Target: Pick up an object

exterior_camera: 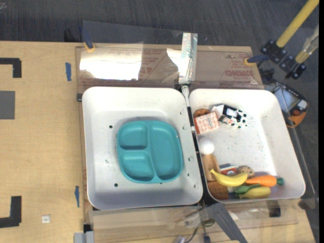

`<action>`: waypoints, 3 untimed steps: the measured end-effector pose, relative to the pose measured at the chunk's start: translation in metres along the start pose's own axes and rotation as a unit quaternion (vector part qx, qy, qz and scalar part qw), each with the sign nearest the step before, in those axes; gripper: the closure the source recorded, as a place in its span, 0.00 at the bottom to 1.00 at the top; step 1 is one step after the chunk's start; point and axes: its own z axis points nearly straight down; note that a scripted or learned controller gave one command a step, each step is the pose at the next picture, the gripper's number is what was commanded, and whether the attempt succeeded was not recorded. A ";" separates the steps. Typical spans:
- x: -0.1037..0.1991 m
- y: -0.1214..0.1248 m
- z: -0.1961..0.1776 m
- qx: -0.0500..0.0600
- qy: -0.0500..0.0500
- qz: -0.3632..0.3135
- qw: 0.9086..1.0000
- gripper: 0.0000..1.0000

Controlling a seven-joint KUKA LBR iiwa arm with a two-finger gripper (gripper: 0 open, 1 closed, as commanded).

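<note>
Lying in the right bin (263, 110) are one white ball (206, 147), one red-and-white box (206, 121), one banana (230, 177) and one carrot (263, 180). One teal divided plate (150, 151) sits in the left bin (101, 110).

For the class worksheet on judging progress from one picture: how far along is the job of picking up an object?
Nothing looks done yet. The banana, carrot, white ball and small carton all lie in the right bin. The teal divided plate sits in the left bin with nothing on it. Nothing is in hand; the whole pick is still to do.
</note>
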 end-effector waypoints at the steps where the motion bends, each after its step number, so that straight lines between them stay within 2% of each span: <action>1: 0.010 -0.008 0.045 0.000 0.002 -0.027 1.000 1.00; 2: 0.049 0.067 0.311 -0.002 -0.005 -0.067 0.998 1.00; 3: 0.021 0.024 0.323 -0.007 -0.021 -0.191 0.981 1.00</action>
